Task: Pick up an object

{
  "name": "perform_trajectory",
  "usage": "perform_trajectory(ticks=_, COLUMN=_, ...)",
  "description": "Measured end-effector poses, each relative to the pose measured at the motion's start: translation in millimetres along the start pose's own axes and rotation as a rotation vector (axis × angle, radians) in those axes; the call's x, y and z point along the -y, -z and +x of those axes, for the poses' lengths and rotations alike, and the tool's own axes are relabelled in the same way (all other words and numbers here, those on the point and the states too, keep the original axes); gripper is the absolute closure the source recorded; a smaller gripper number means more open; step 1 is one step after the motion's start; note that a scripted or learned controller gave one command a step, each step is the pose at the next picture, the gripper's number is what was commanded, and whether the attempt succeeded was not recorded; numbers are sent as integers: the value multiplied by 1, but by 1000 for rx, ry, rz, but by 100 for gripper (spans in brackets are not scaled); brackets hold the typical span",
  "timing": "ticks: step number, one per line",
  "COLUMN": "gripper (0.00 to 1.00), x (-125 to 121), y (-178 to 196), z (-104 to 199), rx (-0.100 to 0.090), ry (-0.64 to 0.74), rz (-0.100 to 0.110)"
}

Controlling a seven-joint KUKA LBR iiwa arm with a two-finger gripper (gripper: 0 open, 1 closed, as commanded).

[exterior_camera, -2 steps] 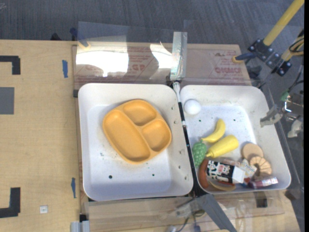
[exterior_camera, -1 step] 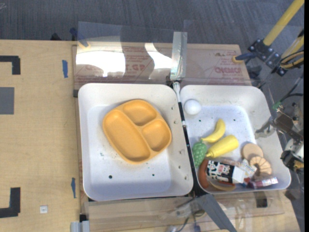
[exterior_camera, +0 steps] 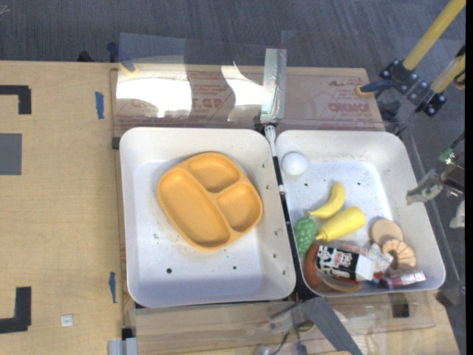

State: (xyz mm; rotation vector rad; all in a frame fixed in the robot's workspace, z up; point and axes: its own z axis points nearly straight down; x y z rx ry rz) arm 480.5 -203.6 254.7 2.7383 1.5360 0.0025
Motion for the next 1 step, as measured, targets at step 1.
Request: perform_trajectory(ticks=1, gripper=0, x=6, y=-27, z=8, rx=2, ry=-359, rz=7)
